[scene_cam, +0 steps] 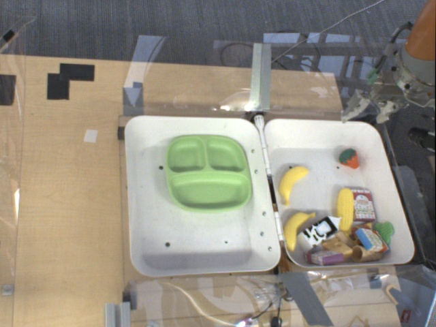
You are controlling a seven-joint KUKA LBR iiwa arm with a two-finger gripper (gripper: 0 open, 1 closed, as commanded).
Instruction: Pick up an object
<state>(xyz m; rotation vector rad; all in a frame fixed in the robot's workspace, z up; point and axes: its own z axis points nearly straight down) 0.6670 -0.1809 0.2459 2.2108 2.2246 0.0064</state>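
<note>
My gripper [366, 112] hangs over the far right corner of the right bin [320, 138], open, with nothing between its fingers. Below it in that bin lie a small red strawberry with a green top [349, 158], a banana [291, 181], a yellow corn cob [345, 208] beside a red carton [362, 205], and a second banana [297, 227]. A black and white item [320, 230], a brown box [332, 253], an orange and blue packet [371, 240] and a green item [385, 230] crowd the near right corner.
The left bin [146, 237] holds a green divided plate [208, 172]. A metal divider post [261, 80] stands behind the seam between the bins. Clear plastic panels rise around the bench, and cables trail at the front edge.
</note>
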